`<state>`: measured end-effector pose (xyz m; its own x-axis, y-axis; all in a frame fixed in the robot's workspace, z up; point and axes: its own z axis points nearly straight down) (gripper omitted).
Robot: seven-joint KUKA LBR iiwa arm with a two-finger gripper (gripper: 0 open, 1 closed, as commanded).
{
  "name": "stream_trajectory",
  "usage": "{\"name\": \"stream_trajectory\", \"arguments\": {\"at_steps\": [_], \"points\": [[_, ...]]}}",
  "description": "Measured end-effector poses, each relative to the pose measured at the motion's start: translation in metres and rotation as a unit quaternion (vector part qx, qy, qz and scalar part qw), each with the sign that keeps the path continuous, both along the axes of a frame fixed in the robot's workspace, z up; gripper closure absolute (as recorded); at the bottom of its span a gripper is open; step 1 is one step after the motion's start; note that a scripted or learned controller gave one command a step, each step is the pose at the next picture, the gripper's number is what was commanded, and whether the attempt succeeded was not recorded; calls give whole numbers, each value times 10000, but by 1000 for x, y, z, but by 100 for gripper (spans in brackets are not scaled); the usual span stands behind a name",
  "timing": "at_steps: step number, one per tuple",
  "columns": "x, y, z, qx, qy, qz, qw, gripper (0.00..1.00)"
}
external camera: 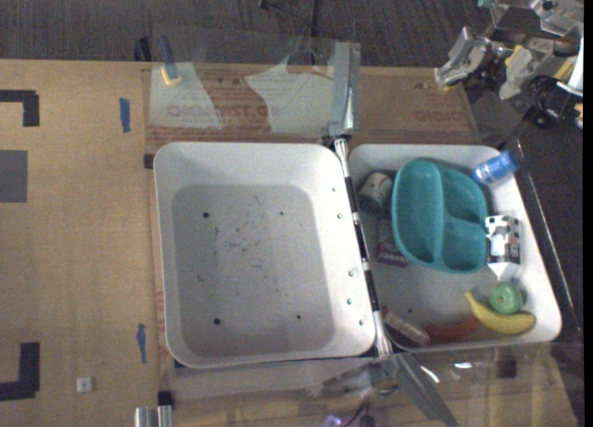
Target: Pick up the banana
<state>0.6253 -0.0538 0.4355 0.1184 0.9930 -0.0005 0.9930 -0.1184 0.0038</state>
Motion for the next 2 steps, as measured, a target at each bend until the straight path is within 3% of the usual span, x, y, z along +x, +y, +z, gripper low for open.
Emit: {"name": "stream_trajectory", "arguments": {"at_steps": [1, 2], "points": [[42, 63, 0, 5, 2, -1396, 9902, 0], [-36, 117, 0, 7, 29, -2012, 9796, 0]]}}
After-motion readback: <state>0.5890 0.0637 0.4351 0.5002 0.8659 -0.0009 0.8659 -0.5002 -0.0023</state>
